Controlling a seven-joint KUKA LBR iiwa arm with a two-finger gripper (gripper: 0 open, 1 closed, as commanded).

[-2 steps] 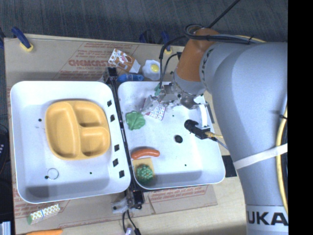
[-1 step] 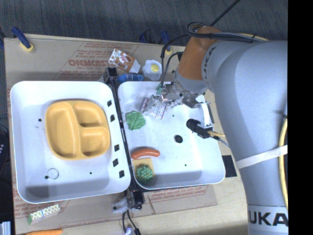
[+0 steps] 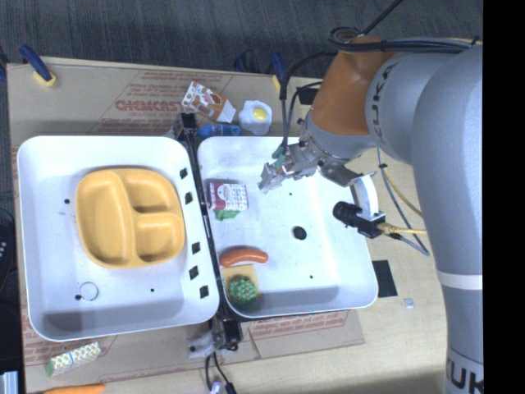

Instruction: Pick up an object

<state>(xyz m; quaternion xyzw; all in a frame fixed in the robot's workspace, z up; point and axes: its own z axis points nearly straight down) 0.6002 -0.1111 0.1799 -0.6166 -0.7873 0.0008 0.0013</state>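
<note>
Grey arm [image 3: 435, 138] closest to lens, reaching in from right over right bin [image 3: 344, 290]. Gripper [image 3: 275, 175] hangs above bin's upper middle, fingers seem slightly apart with nothing between, though view is blurry. Small packet [image 3: 227, 197] lies just left of fingertips, a little lower, long axis roughly across bin. Sausage [image 3: 244, 257] and green item [image 3: 240, 288] sit further down, near left wall. Packet is likely nearest target. Yellow tray [image 3: 131, 216] rests in left bin [image 3: 49, 302].

Even bright overhead light, soft shadows along the near inner walls of both bins [image 3: 49, 158], mild glare on the grey arm [image 3: 447, 130], overall soft low-res focus with grainy dark floor [image 3: 164, 11] at top.
</note>
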